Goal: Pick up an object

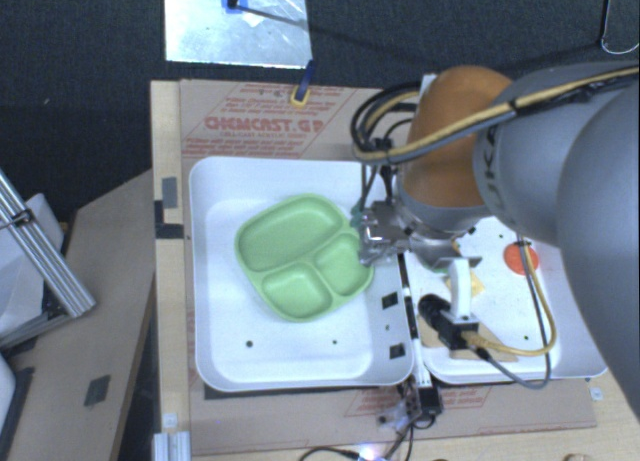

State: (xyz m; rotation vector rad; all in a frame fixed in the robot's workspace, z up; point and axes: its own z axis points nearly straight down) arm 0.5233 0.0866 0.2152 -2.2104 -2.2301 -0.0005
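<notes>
My claw (368, 234) sat at the centre of the frame, right at the right-hand rim of the green divided plate (300, 256), which lay in the left bin (215, 349). Whether it was shut or gaping, I couldn't tell from there. The danger: that thin, sloped rim could slip free on the lift, or the plate could tip and scrape the bin wall.
</notes>
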